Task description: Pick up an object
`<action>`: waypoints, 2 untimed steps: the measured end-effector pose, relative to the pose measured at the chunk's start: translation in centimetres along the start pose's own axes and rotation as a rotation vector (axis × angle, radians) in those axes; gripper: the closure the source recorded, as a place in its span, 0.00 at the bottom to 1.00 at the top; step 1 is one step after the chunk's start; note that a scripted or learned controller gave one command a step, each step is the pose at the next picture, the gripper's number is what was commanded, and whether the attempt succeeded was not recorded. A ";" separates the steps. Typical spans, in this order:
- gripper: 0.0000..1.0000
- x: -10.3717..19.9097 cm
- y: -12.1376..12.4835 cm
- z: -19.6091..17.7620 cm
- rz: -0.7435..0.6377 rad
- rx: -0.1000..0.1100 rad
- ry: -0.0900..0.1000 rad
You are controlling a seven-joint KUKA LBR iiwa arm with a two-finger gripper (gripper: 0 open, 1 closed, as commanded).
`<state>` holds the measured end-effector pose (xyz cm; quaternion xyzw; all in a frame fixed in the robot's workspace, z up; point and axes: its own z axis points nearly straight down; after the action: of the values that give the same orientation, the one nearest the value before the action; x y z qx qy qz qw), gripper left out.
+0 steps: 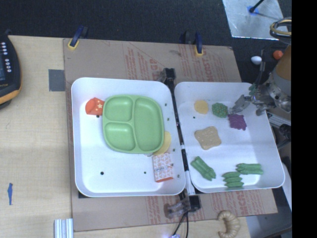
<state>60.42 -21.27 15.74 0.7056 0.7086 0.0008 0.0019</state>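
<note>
Hand (pixel 241 104) sits low over the upper right part of the right bin (pixel 277 175), arm coming in from the right edge; cannot tell how it's set, too blurry and dark there. Nothing seen gripped in it.

Closest things: purple piece (pixel 237 121) just below the hand, apart from it or touching, can't tell; dark green bumpy piece (pixel 220 109) just left of the hand; yellow round piece (pixel 201 106) further left of that, near the bin's upper left corner. Tan toast-shaped piece (pixel 207 138) lies below-left of the hand, mid bin. Well below the hand along the bin's near side: a green pod (pixel 203 167) at the left, and two more green pods (pixel 240 174) close together at the right, one above the other.

Left bin (pixel 84 177) well to the left of the hand, touching the right bin along the middle seam. It holds a green divided plate (pixel 133 124) with three compartments, lying flat. Red-orange item (pixel 94 106) pokes out at the plate's far-left edge, a yellow thing (pixel 166 142) is part hidden under the plate's lower right rim, and a small orange-and-white packet (pixel 162 168) lies just below that.

Both bins rest on brown cardboard (pixel 124 58) clamped to the wooden surface (pixel 29 148)
</note>
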 end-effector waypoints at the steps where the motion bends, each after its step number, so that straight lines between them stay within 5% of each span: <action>1: 0.00 0.2 0.8 6.8 -0.005 0.010 0.001; 2: 0.00 0.0 4.1 4.4 -0.001 0.001 0.000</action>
<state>64.52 -21.24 11.37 0.7053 0.7089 0.0006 0.0014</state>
